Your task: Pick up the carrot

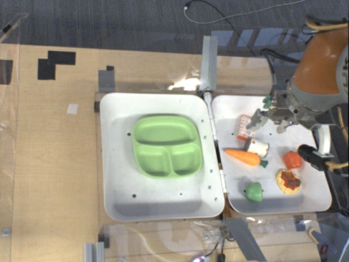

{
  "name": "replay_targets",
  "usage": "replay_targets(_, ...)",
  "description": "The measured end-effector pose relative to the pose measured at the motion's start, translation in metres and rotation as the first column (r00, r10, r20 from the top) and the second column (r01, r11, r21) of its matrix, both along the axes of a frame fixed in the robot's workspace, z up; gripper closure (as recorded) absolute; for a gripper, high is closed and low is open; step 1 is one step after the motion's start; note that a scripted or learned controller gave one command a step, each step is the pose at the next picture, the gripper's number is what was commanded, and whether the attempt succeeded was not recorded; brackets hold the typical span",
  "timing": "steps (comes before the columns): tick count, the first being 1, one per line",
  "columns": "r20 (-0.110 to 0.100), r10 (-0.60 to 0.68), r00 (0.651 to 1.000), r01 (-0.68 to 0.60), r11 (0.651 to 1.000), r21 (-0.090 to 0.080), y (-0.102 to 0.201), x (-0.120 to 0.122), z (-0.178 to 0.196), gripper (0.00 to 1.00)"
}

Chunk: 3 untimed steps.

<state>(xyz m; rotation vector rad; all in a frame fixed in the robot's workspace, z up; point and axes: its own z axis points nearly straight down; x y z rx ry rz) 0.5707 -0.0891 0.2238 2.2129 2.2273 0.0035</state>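
The carrot (pixel 243 157) lies slantwise in the right bin (pixel 322 201), below the spread, empty claw (pixel 271 119), which I reckon should drop lower-left and straddle its thick middle.

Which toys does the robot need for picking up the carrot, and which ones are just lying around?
Needed for the job:
carrot, lying in the right bin
pincer, above that bin's far side

Just lying around:
green divided plate in the left bin
green pepper
red tomato
little pizza
small white can
red and white packet
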Motion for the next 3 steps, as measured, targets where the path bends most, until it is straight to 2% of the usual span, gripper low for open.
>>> replay_targets(1,0.010,0.036,0.999,-0.036,0.999,-0.002,-0.029,-0.042,-0.133,0.00)
replay_targets(2,0.016,0.037,0.999,-0.037,0.999,-0.001,-0.027,-0.039,-0.121,1.00)
replay_targets(3,0.003,-0.133,0.991,0.133,0.991,0.000,0.006,-0.038,0.007,1.00)
